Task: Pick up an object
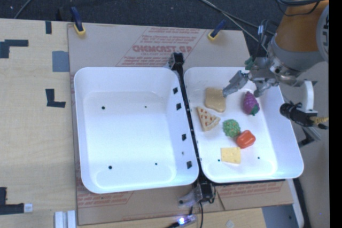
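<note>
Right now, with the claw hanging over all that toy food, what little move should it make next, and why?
Probably straight down. The gripper hangs with its fingers spread above the right bin, between the tan bread piece and the purple grapes, holding nothing. A slight shift toward either one would centre it first.

Two bins [85, 83], six toy foods [231, 128]

Both bins [128, 83] appear as smooth, glossy white plastic. They rest on matt brown cardboard [160, 48] over pale wood bench [32, 115].
</note>
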### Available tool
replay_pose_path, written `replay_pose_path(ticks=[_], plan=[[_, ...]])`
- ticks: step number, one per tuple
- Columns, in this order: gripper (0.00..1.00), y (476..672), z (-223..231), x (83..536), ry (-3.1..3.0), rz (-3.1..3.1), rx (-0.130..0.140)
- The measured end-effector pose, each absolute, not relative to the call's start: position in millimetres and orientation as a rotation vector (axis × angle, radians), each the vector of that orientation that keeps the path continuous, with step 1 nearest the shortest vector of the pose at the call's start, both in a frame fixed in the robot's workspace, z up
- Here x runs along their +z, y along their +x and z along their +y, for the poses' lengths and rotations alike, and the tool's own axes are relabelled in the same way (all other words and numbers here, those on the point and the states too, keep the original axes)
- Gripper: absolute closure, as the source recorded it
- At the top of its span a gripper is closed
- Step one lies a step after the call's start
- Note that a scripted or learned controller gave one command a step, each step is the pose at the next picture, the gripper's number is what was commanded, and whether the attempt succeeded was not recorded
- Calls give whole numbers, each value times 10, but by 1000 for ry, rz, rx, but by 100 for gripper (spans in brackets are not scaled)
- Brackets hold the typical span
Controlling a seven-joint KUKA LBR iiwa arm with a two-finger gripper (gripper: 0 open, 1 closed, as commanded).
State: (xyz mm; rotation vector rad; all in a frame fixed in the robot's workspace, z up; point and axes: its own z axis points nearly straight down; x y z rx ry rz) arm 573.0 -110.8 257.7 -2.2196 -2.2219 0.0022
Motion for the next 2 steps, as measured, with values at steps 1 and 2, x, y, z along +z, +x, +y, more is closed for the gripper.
replay_pose_path(ticks=[1,2], plan=[[0,5801,-683,1787,-2211,-2220,8],[0,5790,-342,1837,-2214,-2224,2]])
